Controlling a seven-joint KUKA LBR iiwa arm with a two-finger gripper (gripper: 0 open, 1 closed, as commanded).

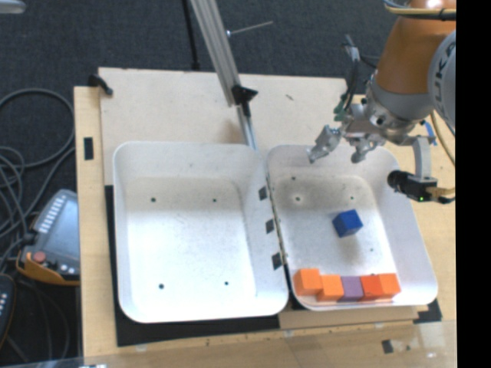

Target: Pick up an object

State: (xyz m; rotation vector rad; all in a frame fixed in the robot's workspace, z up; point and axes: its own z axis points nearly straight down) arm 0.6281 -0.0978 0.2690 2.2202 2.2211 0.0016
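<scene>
a slanted overhead look at a wooden bench (176,106) bearing two shallow white bins side by side. nearest the viewer, along the front wall of the right bin (399,221), a row of small blocks lies touching end to end: an orange block (309,280) at the left, a second orange one (331,286), a purple block (352,287) in the middle, then a red-orange block (372,285) and another orange block (389,284) at the right. further in, near the middle of the same bin, a blue cube (347,222) sits alone, well apart from the row. the left bin (130,205) shows a speckled white floor. off the bench at the left, a handheld pendant (55,232) rests on dark carpet among black cables (23,129). beyond the cube, over the far edge of the right bin, hangs the gripper (342,149), its two fingers spread apart with nothing between them, clear of the blocks. above it rises the grey arm (414,60) with its orange band. farthest back, a slanted metal rail (217,41) comes down to the seam between the bins.
</scene>
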